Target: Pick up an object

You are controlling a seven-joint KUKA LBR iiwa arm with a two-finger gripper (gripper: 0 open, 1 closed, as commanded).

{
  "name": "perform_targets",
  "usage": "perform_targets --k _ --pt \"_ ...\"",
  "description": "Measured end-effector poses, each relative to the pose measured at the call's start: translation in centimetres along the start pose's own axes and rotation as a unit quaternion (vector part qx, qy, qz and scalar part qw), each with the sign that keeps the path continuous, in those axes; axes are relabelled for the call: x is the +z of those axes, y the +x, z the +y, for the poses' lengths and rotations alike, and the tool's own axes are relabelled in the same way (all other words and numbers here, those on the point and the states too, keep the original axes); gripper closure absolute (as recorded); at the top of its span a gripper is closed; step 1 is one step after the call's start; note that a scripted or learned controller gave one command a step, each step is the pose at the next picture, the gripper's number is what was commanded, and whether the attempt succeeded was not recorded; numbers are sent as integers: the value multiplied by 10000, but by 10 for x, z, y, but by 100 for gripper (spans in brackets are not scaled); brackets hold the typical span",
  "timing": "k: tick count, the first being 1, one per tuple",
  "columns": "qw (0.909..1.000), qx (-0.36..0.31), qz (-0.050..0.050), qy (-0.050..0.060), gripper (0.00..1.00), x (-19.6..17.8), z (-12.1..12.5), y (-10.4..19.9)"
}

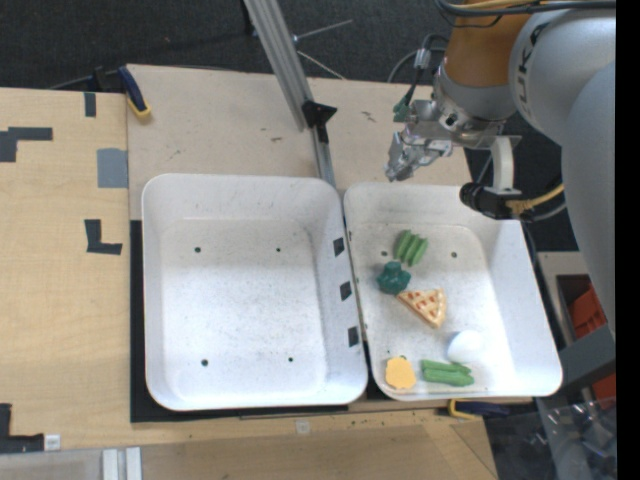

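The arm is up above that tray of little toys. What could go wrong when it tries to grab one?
1. The teal toy touches the waffle wedge and sits close under the green ridged piece; the gripper might nudge a neighbour or catch two.
2. The white ball may roll away.
3. The yellow piece lies by the right bin wall, leaving little finger room.

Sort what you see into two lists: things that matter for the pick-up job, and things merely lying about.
Job: metal pincer; right white bin; ribbed green toy; dark teal lump; orange pizza wedge; white ball; yellow round piece; green pod.

Lying about: left white bin; yellow-handled clamp; grey tape patch.
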State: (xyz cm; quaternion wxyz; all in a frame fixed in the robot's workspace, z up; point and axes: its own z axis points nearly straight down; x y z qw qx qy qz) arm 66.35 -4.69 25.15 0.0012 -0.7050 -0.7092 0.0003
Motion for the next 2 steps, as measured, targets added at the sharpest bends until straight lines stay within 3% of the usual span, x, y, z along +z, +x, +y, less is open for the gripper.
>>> perform_targets --k 2 --pt "10000 -8 -1 -6 100 -4 -3 104"
